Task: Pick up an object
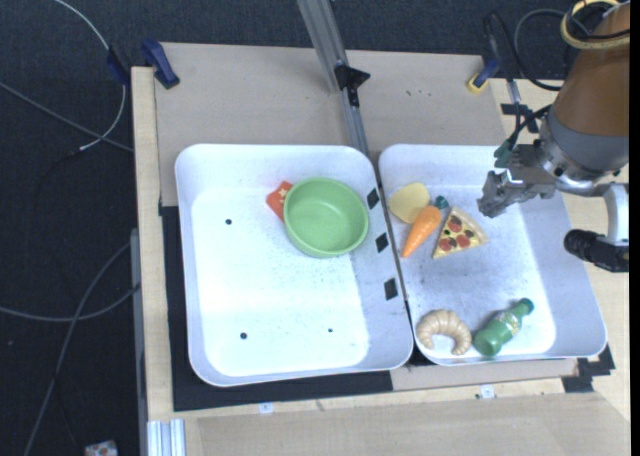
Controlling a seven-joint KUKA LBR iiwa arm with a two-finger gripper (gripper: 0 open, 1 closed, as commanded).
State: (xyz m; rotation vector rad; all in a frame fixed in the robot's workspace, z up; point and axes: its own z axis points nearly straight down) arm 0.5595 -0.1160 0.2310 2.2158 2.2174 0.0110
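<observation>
Gripper [497,196] hung over the right bin [570,274] near its far edge, grip unclear, reaching; next it needed to drop onto the pizza slice [457,235].

Single fixed camera above bench [250,94], looking down at slant; both bins fully framed.

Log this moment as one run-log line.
gripper: over right bin, nothing seen held | nearest: pizza slice, carrot | left bin: green bowl
</observation>
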